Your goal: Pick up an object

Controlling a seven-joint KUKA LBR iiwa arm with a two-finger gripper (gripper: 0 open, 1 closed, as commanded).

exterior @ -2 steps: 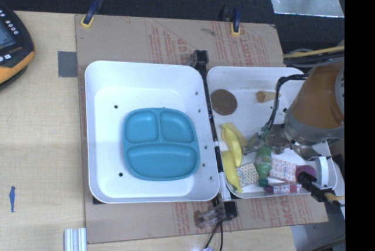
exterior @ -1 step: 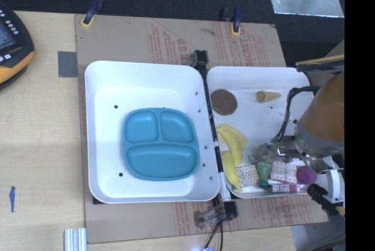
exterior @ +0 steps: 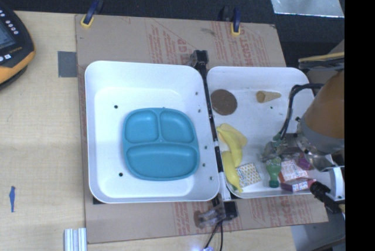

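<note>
Claw [exterior: 275, 153] over green bottle [exterior: 273, 173] (upright)

Bins [exterior: 99, 126]: showing plain white.
Divided plate [exterior: 161, 143]: showing light blue, in the left bin.
Banana [exterior: 232, 147]: showing yellow, in the right bin.
Round disc [exterior: 224, 101]: showing brown, far side.
Small bottle [exterior: 273, 173]: showing green.
Arm band [exterior: 328, 109]: showing orange.
Bench clamps [exterior: 89, 14]: showing blue and yellow.

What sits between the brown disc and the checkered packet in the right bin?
The banana, in the camera view: it curves down the bin's left side from just below the brown disc to beside the checkered packet.
</note>
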